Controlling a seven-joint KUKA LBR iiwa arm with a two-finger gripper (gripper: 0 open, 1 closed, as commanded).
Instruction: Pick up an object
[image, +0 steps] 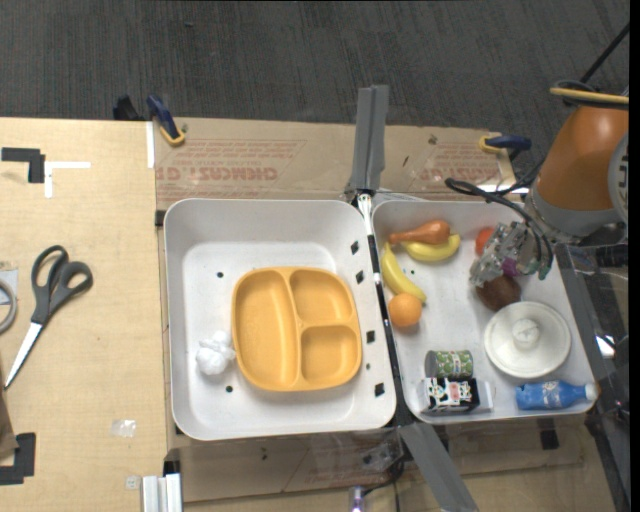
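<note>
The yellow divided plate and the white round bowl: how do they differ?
The yellow divided plate is squarish with three compartments; the white round bowl is circular and undivided. The plate looks much larger than the bowl. The plate lies in the left bin beside a white crumpled wad; the bowl sits in the crowded right bin. Both rest flat.

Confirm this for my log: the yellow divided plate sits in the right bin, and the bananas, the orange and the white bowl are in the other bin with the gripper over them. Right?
Not quite. The camera view shows the yellow divided plate in the left bin, not the right one. The bananas, orange and white bowl lie in the right bin, with the gripper over them.
</note>
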